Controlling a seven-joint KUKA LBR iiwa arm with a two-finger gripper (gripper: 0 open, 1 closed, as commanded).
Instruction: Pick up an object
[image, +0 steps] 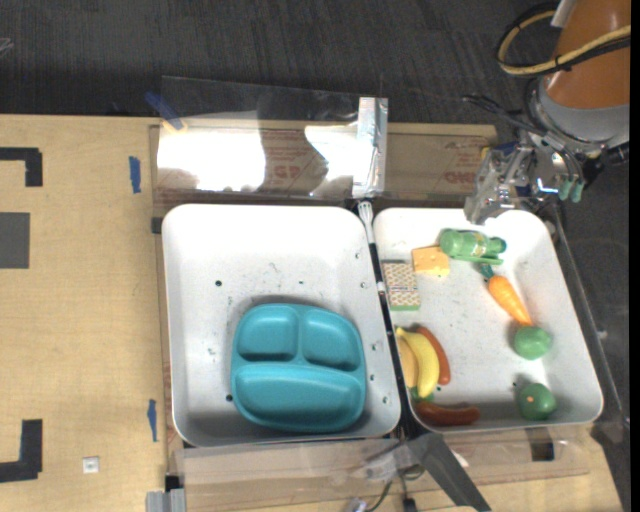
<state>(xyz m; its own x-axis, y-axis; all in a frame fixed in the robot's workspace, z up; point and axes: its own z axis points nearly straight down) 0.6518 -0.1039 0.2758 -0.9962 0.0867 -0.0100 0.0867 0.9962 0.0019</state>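
The right bin (572, 300) holds toy food: a green bottle (470, 244), a yellow cheese wedge (431, 262), an orange carrot (508, 297), a green round fruit (531, 342), a darker green one (537, 400), a banana (421, 362), a red-brown sausage (447, 412) and a small checkered block (401, 284). My gripper (490, 205) hangs over the bin's far edge, just above and right of the green bottle, with nothing seen between its fingers.
The left bin (190, 300) carries a teal divided tray (297, 367). A clear plastic panel (300, 150) stands behind the bins. Cables loop at the top right by the arm (585, 70).
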